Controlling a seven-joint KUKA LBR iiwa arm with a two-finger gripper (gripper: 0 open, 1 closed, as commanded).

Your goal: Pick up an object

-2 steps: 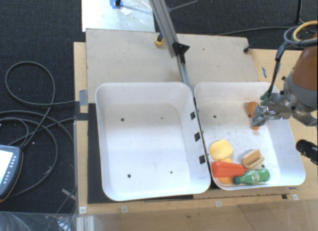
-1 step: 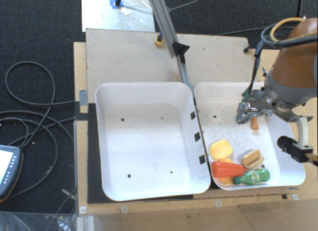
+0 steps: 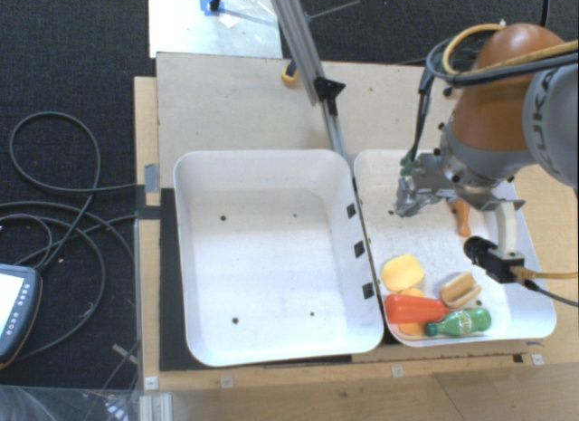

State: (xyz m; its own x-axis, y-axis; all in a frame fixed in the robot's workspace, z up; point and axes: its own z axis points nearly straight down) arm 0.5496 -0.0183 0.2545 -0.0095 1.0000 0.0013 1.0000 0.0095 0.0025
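the gripper (image 3: 409,200) hangs over the right bin's (image 3: 534,324) far left part — finger state unclear. the yellow piece (image 3: 402,273), hot dog (image 3: 460,290) and green bottle (image 3: 460,322) crowd its near edge — none held.

Robotics lab, test-cell setup. Industrial arm (image 3: 507,102), grey with an orange band, reaches in from the right over a plain board tabletop (image 3: 235,102). Two shallow white bins (image 3: 262,256) sit side by side on it, the right bin (image 3: 534,320) holding toy food props: plastic green bottle (image 3: 461,322), hot dog (image 3: 459,290), yellow piece (image 3: 403,273). Dark carpet floor (image 3: 72,48) with loose black cables (image 3: 54,175). Teach-pendant-like screen device (image 3: 14,306) at left edge. Metal stand pole (image 3: 298,34) slants across the top. No household furniture look, all rig gear.
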